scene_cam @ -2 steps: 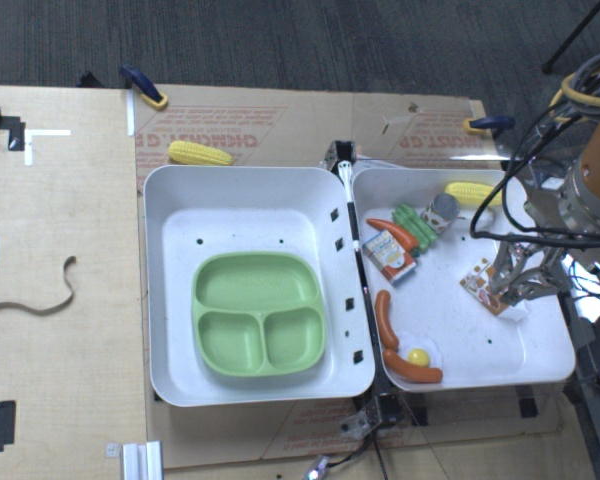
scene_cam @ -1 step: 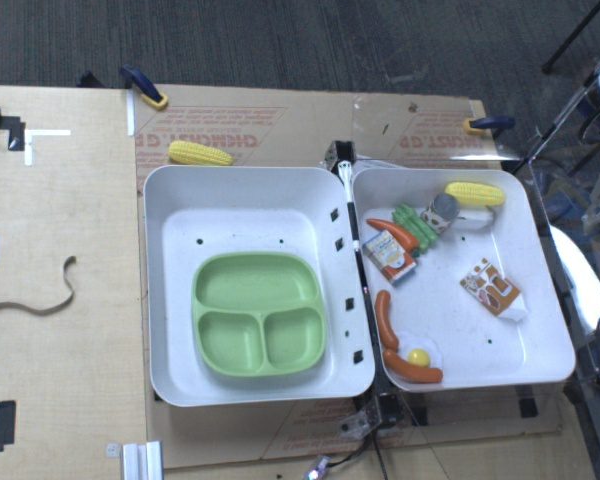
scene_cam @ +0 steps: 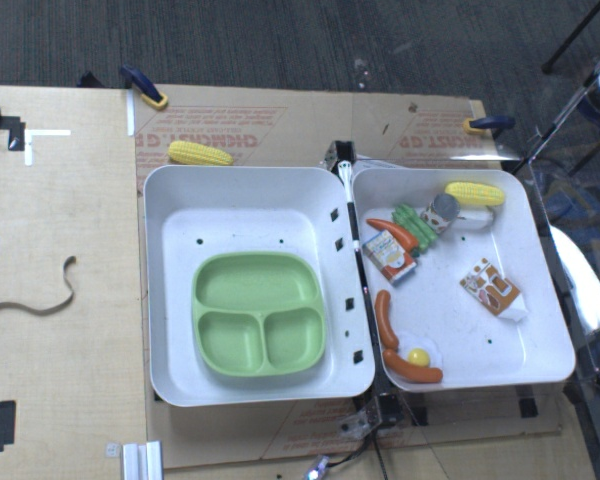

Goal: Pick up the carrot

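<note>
Our carrot (scene_cam: pixel 390 232) in the right bin (scene_cam: pixel 510 353), long axis slantwise, tip leftward, greens rightward; end effector's state beyond our telling.

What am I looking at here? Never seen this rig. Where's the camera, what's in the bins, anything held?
There is one fixed camera above a bench, looking down at a slant. Two shallow white bins sit side by side. The left bin holds a green divided plate. The right bin holds toy food: the carrot with green leaves, a yellow corn cob, a small carton, a snack packet, two sausages and a small yellow ball. A second corn cob lies on the cardboard behind the left bin. The carrot lies loose in its bin; nothing is holding it.
</note>
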Tool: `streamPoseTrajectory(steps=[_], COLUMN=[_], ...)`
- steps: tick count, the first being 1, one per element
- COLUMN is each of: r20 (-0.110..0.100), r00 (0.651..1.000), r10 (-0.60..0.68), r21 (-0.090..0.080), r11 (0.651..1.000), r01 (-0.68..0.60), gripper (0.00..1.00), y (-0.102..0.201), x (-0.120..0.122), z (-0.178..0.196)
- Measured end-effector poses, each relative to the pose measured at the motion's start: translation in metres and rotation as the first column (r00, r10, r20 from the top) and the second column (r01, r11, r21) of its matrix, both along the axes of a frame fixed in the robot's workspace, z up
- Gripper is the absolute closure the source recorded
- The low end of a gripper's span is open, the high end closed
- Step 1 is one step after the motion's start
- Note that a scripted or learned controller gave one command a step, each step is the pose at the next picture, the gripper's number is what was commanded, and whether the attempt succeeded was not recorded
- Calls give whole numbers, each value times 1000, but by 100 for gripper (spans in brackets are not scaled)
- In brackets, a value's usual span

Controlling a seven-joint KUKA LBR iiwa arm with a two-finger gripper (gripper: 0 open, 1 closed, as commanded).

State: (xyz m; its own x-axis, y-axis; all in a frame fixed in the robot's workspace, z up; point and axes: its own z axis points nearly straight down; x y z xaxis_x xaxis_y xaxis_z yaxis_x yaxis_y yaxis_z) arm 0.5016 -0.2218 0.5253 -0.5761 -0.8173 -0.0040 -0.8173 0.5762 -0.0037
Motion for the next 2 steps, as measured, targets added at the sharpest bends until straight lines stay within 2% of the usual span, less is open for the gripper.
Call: streamPoseTrajectory(steps=[1, 2], r20=[-3, -1], r00=[983, 1000], r10=[-186, -14], r21=[1, 0], r11=[983, 1000], r01=[186, 14], gripper=[100, 100], y=[131, 27], x=[-19, 7], z=[-65, -4])
